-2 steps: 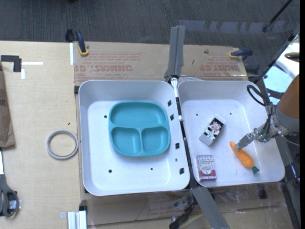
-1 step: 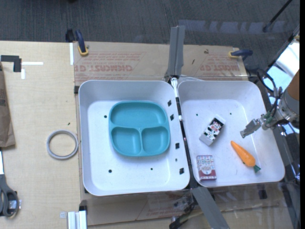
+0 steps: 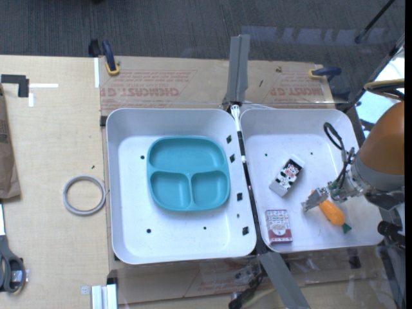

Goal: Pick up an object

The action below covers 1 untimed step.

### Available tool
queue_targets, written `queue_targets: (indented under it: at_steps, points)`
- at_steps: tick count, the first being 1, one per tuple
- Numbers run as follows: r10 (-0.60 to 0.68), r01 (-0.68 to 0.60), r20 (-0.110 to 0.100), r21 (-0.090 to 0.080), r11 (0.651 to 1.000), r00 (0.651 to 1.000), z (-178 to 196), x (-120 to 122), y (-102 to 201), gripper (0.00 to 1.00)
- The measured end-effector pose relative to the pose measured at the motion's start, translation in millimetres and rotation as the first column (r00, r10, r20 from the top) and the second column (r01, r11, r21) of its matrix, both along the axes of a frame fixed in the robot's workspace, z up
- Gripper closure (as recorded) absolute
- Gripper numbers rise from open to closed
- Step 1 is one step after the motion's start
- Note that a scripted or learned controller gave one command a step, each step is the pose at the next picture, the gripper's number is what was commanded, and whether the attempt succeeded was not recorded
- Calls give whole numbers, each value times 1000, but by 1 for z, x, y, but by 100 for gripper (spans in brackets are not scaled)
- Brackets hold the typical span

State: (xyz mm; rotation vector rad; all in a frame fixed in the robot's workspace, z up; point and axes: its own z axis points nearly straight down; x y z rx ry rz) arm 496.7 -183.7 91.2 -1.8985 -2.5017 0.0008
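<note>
The right bin (image 3: pixel 302 124) holds three things. A small white carton with a black-and-white cow print (image 3: pixel 286 176) lies near its middle. A red and white box (image 3: pixel 279 226) lies at its front edge. An orange toy carrot with a green tip (image 3: pixel 333 213) lies at the front right. My gripper (image 3: pixel 315 201) is low in this bin, just left of the carrot and touching or nearly touching its upper end. The arm (image 3: pixel 386 147) comes in from the right over the bin's rim.
The left bin (image 3: pixel 122 172) holds a teal divided plate (image 3: pixel 188 174). A metal divider (image 3: pixel 237 76) runs between the bins at the back. On the bench to the left lie a tape ring (image 3: pixel 84 194) and scissors (image 3: pixel 9 272).
</note>
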Motion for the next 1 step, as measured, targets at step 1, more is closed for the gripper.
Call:
queue_targets:
  at_steps: [1]
  points:
    - [-3, 3, 0, 1, 1000, 1000, 9, 0, -1, 100]
